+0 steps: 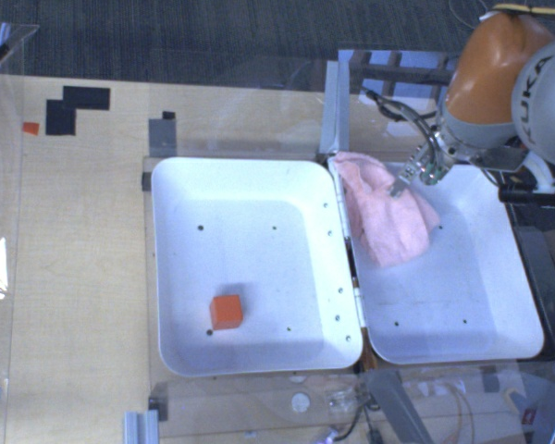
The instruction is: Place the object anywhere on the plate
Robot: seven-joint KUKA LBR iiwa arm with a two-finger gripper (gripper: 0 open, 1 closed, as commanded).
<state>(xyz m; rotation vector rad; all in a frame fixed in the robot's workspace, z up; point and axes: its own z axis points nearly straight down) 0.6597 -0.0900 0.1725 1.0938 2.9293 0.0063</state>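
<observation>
Left bin [259, 192] lies mostly open — one orange block [227, 312] near its front; pink cloth [386, 213] crowds the right bin's [481, 313] back-left corner.

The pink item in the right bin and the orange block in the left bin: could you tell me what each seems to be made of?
The pink item looks like soft cloth, perhaps terry or fleece: it lies crumpled in folds with a matte, fuzzy surface. The orange block looks rigid, possibly foam, painted wood or plastic: flat faces, straight edges, even matte colour. The view cannot settle which.

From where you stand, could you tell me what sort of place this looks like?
Probably a robotics lab test bench: two shallow white bins, left and right, holding an orange block and a pink cloth, with a KUKA arm's gripper over the cloth.
</observation>
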